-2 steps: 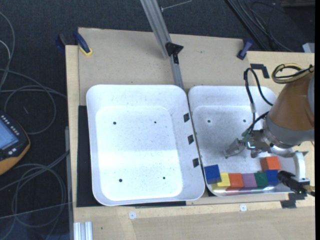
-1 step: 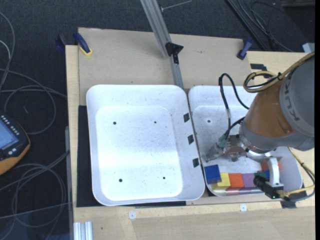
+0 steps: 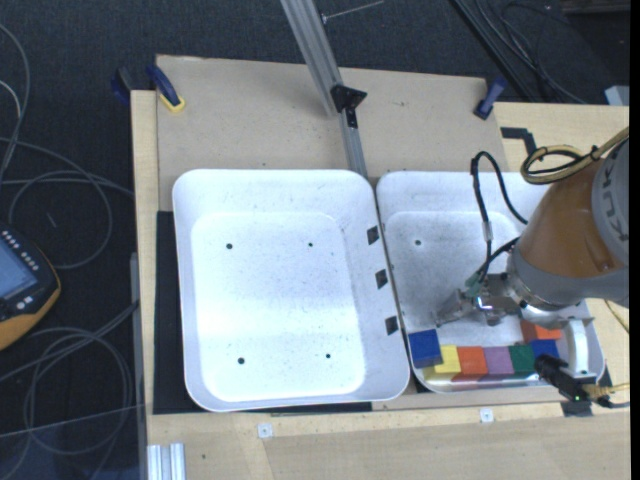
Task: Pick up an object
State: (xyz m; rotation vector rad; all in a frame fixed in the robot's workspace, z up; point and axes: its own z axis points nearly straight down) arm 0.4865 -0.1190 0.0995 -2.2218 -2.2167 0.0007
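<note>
With the gripper [image 3: 462, 306] low in the right bin [image 3: 430, 230], fingers unclear, just at 11 o'clock of the crowded blocks [image 3: 478, 359], a grab may slip.

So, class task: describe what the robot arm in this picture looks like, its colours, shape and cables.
The arm is thick and rounded, with a broad orange band above a grey wrist. The gripper at its tip is small, metallic and grey. A black cable loops up beside the arm, and yellowish cables curl above it.

Coloured blocks [image 3: 478, 358] in a row, right bin's [image 3: 425, 218] near edge
</note>
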